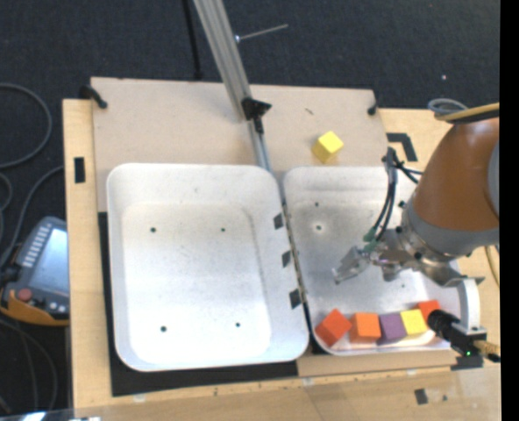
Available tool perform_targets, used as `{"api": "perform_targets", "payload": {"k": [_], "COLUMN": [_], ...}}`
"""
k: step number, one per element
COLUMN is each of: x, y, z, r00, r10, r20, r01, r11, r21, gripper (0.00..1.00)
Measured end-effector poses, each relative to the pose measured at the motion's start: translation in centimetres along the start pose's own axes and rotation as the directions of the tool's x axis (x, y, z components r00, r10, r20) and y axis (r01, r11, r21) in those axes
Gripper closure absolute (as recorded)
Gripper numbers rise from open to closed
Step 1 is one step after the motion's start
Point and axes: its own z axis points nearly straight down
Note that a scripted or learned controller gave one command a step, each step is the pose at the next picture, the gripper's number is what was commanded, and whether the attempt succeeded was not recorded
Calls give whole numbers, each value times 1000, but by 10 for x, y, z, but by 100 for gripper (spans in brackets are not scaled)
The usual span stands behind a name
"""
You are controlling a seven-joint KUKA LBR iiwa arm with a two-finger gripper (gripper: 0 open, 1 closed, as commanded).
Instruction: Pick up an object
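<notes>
Orange, purple and yellow blocks (378, 325) lined the right bin's (330, 191) near wall. Gripper (351, 266) hovered above them, jaw state indiscernible. No writing was legible.

2 white bins sit on the table (198, 112): 1 left bin (198, 261) and 1 right bin (330, 200) under the claw (365, 261). 5 blocks lie below the claw: 2 orange blocks (335, 325), 1 purple block (392, 326), 1 yellow block (414, 323), 1 red block (429, 309). 1 yellow cube (328, 146) sits above it.

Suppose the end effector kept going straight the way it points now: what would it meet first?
Probably the bare floor of the right bin. The end effector points down and left, above the block row; depth is hard to judge.
</notes>
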Motion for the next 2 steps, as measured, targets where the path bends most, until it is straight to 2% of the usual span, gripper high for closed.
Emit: {"api": "perform_targets", "payload": {"k": [1,2], "x": [81,153], "y": [0,1], "z": [23,-8], "r00": [1000,1000], "r10": [-5,-6], "r20": [0,0], "r01": [5,6], "r11": [1000,1000], "r21": [-6,-10], "gripper": [0,0]}}
